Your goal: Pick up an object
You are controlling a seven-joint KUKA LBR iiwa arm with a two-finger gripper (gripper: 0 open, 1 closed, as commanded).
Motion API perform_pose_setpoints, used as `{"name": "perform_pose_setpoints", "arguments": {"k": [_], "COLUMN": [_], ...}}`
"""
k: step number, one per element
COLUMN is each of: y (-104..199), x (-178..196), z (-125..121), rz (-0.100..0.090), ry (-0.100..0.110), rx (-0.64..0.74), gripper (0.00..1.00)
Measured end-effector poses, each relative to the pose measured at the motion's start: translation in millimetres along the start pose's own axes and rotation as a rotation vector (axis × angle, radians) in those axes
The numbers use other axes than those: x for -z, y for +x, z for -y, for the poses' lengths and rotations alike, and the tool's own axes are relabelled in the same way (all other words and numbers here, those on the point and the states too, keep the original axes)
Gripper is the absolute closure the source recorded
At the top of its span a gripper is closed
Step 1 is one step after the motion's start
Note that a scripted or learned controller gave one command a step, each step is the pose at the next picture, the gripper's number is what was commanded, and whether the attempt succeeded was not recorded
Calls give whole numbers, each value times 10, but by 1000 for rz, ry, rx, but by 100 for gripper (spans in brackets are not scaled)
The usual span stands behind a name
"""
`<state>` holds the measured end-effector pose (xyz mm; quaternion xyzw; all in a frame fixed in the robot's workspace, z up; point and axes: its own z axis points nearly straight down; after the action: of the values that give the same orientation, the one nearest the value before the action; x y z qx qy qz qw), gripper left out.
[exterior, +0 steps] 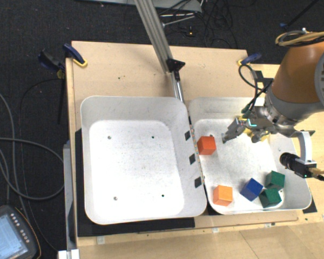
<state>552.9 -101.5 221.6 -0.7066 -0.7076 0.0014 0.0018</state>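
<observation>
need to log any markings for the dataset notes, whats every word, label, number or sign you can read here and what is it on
None can be read.
The screen of the handheld pendant at the lower left glows, but its content is too small and blurred to read.
The blocks, among them the orange block and the blue block, show plain faces.

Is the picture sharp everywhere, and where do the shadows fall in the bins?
Camera view: mostly sharp; the gripper and wrist look slightly soft. Light is even, with no strong glare on the white bins. The red-orange block and the lighter orange block cast only faint, short shadows.
</observation>
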Motion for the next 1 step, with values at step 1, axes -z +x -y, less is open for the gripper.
{"name": "perform_pose_setpoints", "arguments": {"k": [1], "y": [-3], "x": [22], "z": [-8], "rz": [1], "ry": [-4], "rx": [-1], "gripper": [0]}}
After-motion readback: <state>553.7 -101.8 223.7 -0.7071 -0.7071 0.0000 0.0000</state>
